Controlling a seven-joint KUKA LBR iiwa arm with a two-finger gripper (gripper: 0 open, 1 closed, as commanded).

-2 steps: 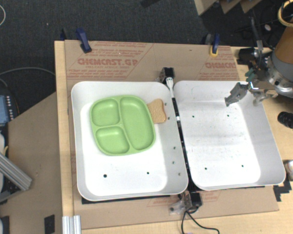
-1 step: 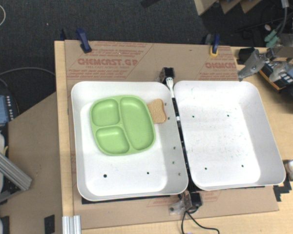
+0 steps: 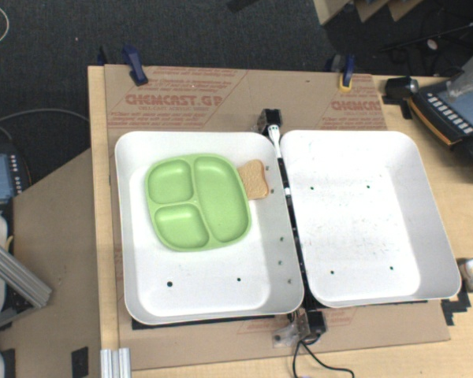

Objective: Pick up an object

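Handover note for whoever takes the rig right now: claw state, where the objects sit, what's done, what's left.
Left bin: a green divided plate lies flat in the upper half. A tan cracker-like piece lies against the plate's right edge, near the wall shared with the right bin.
Done: nothing lifted; both objects rest on the bin floor.
Left: the whole pick. The tan piece is likely the easier grab, though it sits tight between plate and wall.

Green three-compartment plate (image 3: 197, 203) lies flat in upper part of left bin (image 3: 142, 290). Tan toast slice (image 3: 255, 179) lies flat, touching plate's right rim, near bin's right wall.
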